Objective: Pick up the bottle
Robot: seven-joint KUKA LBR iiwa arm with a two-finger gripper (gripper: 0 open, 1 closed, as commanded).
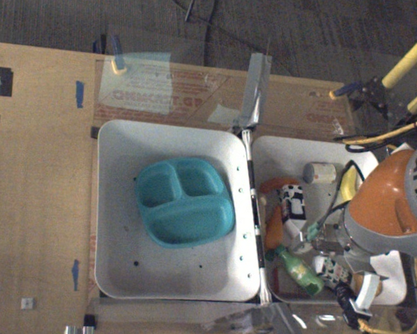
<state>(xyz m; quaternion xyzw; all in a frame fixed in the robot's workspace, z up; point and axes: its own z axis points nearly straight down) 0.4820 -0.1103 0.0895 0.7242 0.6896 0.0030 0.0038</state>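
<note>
Bottle (pixel 298 268) lies near my claw (pixel 323 245); its grip state I cannot tell; next, descend onto it.

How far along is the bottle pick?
Done: the arm has reached over the right bin, and the gripper sits low among the clutter there. In hand: nothing confirmed; the green bottle lies on its side on the bin floor just below the gripper. Left: close on it and lift. The left bin holds a teal tray.
</note>
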